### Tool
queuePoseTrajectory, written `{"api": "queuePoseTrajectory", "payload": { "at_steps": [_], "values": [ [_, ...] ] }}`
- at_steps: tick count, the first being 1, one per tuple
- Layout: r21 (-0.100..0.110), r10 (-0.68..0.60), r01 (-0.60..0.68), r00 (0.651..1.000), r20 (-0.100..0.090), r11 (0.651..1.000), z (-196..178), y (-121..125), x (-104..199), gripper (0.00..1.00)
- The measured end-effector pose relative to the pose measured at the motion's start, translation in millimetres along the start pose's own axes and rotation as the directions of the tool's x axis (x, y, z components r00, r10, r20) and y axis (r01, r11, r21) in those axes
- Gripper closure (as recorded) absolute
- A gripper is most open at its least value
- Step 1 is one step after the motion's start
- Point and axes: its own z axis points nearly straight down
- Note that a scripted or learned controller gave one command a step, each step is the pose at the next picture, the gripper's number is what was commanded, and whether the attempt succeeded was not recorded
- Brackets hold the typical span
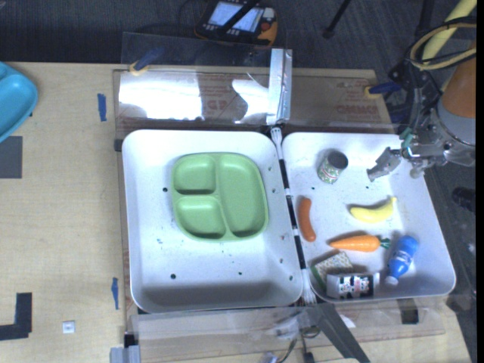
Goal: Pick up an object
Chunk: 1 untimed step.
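Tool (395,159) above right bin (439,225); labels on can (331,165), bottle (401,257) unreadable.

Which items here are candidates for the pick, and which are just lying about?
Job in hand:
gripper, above the right bin
can
banana
carrot
sausage
blue bottle
dark box

Lying about:
green divided plate in the left bin
blue tray at the left edge
device with a screen behind the bench
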Motion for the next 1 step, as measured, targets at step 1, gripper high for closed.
{"api": "queuePoseTrajectory", "payload": {
  "at_steps": [1],
  "values": [
    [-0.004, -0.172, 0.172, 0.985, 0.003, 0.985, 108.5, -56.3, 9.6, 0.00]
  ]
}}
